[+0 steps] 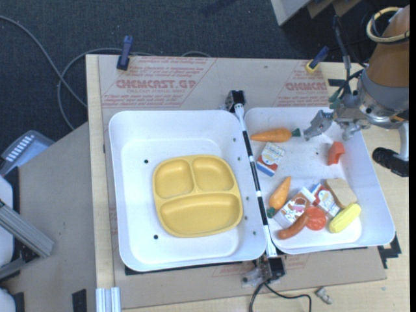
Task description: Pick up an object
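Camera view from above the counter [182,77] has two shallow white plastic bins side by side. The left bin [130,135] holds a yellow three-compartment plastic tray [196,195]. The right bin [370,194] carries the toy food. The grey arm with its orange band [390,64] reaches in from the right, and its two-finger tool [331,125] hangs over the far part of the right bin, fingers spread apart with nothing between them. Just beside the tool, toward the near side, lies a small red-orange block [335,153], not touched. To the tool's left is an orange toy carrot with a green end [273,135], near but apart. A small white, red and blue carton [270,158] lies below the carrot. Well apart, at the near edge, sit a second orange carrot piece [280,192], a red sausage [294,226], a red tomato [316,218] and a yellow corn cob [344,218].
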`<state>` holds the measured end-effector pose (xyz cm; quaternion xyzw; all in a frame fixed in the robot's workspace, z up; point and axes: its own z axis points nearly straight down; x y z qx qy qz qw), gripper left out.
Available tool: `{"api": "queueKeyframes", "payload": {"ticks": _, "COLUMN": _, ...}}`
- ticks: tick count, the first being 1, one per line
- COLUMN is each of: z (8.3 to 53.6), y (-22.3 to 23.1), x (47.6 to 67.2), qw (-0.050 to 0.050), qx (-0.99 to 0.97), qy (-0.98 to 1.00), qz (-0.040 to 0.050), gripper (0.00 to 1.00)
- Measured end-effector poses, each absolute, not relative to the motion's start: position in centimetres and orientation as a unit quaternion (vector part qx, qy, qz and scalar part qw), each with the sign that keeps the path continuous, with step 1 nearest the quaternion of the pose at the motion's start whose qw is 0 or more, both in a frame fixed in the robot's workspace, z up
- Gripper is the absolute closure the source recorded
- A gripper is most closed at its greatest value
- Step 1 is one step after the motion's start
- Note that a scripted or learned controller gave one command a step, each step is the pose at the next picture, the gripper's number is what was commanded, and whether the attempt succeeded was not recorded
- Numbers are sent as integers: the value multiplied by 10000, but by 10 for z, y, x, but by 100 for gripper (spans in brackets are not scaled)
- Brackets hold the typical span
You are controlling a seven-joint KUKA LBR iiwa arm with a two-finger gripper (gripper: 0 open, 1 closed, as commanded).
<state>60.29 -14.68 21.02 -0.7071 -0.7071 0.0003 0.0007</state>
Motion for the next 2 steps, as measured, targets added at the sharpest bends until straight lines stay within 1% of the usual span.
{"api": "queueKeyframes", "payload": {"ticks": 1, "z": 88, "y": -91, "x": 587, "qw": -14, "qx": -7067, "qy": -7075, "qz": -17, "gripper": 0}}
{"api": "queueKeyframes", "payload": {"ticks": 2, "z": 84, "y": -102, "x": 536, "qw": 9, "qx": -7074, "qy": -7068, "qz": 4, "gripper": 0}}
